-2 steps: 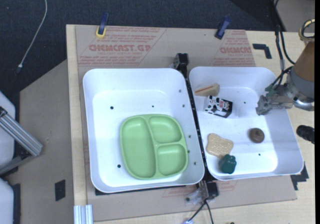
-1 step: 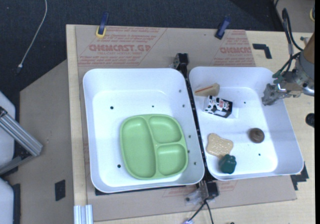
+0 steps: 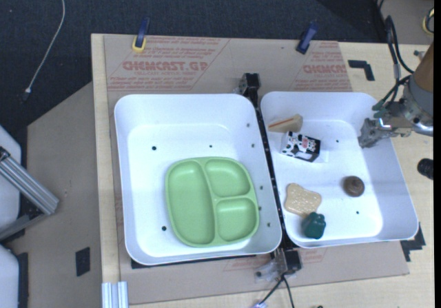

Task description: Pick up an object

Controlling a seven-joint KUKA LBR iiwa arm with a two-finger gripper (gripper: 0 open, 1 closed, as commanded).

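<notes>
At right bin's [image 3: 386, 182] far-right rim: I saw the gripper [image 3: 372, 132].
Jaws: I could not tell their state.
Below jaws: brown disc [image 3: 354, 186].
Left of jaws: patterned card [image 3: 301, 146].

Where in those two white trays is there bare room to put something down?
Left bin: bare floor above the green plate. Right bin: bare middle between the black-and-white card, the brown disc and the hand. Crowded at its near-left corner: cracker, teal piece.

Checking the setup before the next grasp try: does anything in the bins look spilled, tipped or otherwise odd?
Nothing stands out. The green tray lies flat in the left bin. The small items lie apart in the right bin, none spilled over its rim. The gripper is at that bin's right edge.
</notes>
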